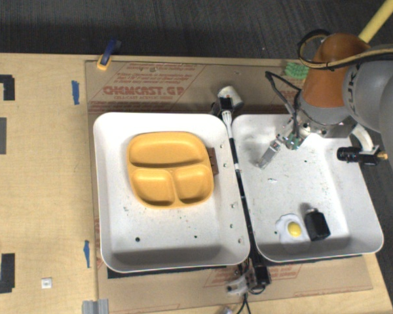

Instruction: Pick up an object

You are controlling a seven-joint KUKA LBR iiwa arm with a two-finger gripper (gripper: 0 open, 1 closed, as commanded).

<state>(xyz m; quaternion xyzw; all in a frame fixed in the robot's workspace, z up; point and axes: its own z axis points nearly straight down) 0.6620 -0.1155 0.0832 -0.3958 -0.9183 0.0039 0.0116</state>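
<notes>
My gripper [270,154] hangs over the upper left part of the right bin [354,195], at the end of the grey arm with its orange band [329,77]. Nothing shows in it. Near the bin's front wall lie a small white-and-yellow object like a toy fried egg [291,227] and, touching its right side, a black block [316,224]. Both are well apart from the gripper, toward the front. In the left bin [111,195] sits a yellow divided plate [170,169].
A black cable and small fitting [228,100] run along the divide between the bins. Cardboard [150,87] lies under both bins. A blue clip [107,54] sits at the back left of the bench.
</notes>
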